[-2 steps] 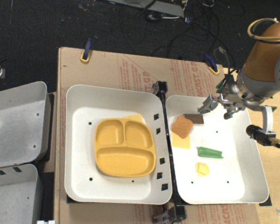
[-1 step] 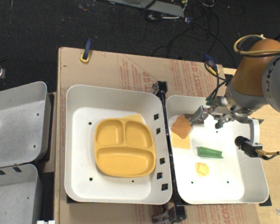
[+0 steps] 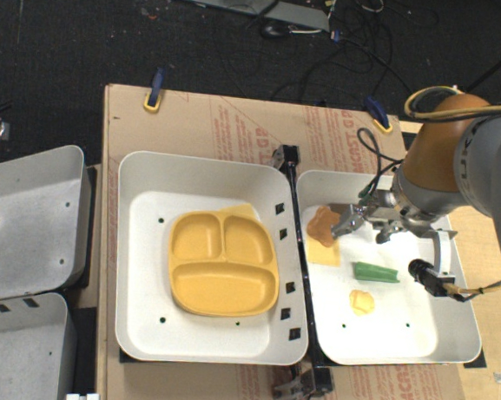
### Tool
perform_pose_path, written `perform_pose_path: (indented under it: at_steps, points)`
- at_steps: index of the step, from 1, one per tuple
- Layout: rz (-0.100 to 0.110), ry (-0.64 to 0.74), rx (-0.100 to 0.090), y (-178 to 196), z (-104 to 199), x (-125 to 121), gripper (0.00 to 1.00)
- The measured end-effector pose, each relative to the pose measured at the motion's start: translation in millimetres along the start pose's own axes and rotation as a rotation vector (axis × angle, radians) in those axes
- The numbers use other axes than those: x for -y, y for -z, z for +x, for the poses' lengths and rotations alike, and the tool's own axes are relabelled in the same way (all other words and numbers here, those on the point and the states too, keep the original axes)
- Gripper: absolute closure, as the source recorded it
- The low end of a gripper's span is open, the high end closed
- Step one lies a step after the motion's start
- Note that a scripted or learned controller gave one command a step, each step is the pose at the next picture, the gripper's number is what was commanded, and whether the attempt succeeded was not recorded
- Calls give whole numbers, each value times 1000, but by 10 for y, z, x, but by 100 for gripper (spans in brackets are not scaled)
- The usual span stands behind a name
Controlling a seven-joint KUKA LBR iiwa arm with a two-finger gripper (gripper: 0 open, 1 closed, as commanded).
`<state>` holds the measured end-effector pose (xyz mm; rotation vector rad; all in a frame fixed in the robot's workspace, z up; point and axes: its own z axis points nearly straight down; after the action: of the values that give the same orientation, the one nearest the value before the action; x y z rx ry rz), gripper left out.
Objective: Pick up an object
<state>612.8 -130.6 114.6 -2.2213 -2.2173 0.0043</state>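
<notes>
Grey arm [image 3: 496, 164], orange wrist band [image 3: 434, 141]

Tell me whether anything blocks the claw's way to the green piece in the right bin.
Nothing visible does. The claw is over the brown piece at the bin's left side, and the green piece lies apart on bare white floor, lower right of it.

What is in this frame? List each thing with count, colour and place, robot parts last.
Bins: 2, white, side by side on the bench.
Divided tray: 1, yellow, in the left bin.
Flat square piece: 1, pale yellow, right bin, by the divider.
Brown piece: 1, orange-brown, just above the square.
Green piece: 1, green, mid right bin.
Small lump: 1, yellow, below the green piece.
Clamps: 2, blue and yellow, bench's far edge.
Gripper: 1, grey, beside the brown piece.
</notes>
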Motion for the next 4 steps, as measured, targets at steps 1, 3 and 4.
perform_pose_path:
  at_steps: [1, 3, 4]
  points:
    - [-5, 0, 1, 132, 1, -16, 100]
    - [-10, 3, 2, 1009, -12, -74, 100]
    - [-11, 5, 2, 1464, 53, -104, 100]
